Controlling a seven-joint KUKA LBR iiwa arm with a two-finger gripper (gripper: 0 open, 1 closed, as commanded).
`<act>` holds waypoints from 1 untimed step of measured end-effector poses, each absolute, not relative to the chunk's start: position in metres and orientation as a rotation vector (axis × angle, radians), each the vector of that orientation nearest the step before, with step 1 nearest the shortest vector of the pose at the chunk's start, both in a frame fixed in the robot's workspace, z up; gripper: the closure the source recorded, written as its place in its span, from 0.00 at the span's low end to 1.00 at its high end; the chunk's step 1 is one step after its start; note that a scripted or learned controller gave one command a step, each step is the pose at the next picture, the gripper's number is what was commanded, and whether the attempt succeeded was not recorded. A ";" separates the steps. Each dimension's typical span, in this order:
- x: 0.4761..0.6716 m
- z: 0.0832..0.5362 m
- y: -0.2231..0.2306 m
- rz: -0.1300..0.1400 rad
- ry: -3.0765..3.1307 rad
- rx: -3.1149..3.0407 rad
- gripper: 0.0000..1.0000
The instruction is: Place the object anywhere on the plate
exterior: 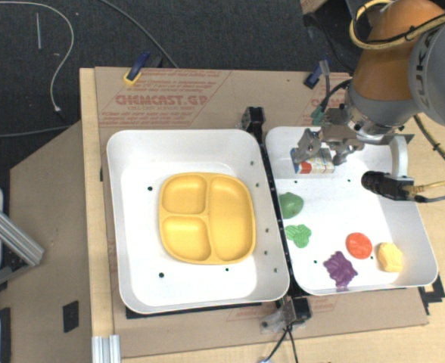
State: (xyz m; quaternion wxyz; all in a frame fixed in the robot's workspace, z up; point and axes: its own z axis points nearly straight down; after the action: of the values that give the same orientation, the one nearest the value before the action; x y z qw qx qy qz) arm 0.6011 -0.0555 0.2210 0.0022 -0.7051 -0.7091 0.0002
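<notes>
The grey arm with its orange band is reaching in from the right and hanging its gripper [316, 159] over the far end of the right bin [412, 229]; from where I'm standing I cannot tell how the fingers are set. Something small, red and white, is showing right at the gripper's tip, but it is too blurred to name. Five toy foods are lying in that right bin: a green rounded piece [290, 203] near the dividing wall, a green leafy piece [299, 235] just below it, a purple grape bunch [340, 268] toward the near edge, an orange-red round piece [359, 244], and a yellow piece [390, 257] beside it. The yellow plate [207, 218], with three compartments, is sitting in the middle of the left bin [132, 203], well apart from the gripper. Both bins are resting on a table [101, 112] covered with cardboard.
</notes>
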 end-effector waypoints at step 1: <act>0.587 0.217 0.002 0.002 -2.223 -2.213 1.00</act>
State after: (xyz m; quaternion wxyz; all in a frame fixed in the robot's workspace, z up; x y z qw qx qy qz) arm 0.5867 0.0022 0.2166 0.0024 -0.7054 -0.7088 0.0006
